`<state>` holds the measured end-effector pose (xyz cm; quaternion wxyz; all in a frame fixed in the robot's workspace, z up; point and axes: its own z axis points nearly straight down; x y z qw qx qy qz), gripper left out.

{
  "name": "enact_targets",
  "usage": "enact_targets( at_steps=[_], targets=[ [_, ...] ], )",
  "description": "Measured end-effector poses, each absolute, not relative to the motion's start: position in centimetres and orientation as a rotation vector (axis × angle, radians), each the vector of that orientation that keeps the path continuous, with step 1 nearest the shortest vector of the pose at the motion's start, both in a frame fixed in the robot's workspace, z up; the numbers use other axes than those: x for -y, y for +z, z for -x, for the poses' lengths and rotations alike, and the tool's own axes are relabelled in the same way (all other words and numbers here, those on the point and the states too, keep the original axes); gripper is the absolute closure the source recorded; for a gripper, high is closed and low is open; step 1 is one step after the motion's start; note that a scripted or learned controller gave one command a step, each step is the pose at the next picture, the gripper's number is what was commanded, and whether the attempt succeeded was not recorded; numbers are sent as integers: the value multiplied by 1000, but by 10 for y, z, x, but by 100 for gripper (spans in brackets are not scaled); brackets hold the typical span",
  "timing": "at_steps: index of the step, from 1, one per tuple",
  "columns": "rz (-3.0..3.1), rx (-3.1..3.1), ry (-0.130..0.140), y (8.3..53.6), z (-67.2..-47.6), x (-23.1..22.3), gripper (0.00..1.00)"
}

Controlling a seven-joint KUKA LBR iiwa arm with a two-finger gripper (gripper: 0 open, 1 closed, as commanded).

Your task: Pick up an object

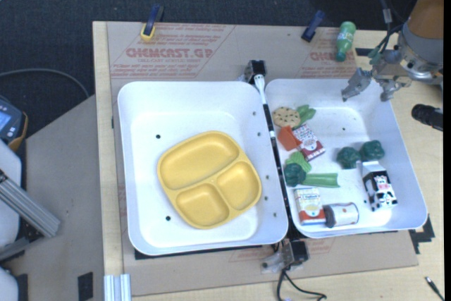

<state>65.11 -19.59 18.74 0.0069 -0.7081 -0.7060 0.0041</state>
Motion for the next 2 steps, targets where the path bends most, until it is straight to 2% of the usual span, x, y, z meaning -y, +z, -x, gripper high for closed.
enact_targets(
  at_steps=[1,2],
  targets=[
    [2221,2221,0,197,-655,196,0],
    [2217,2219,4,150,-657,187,0]
  ],
)
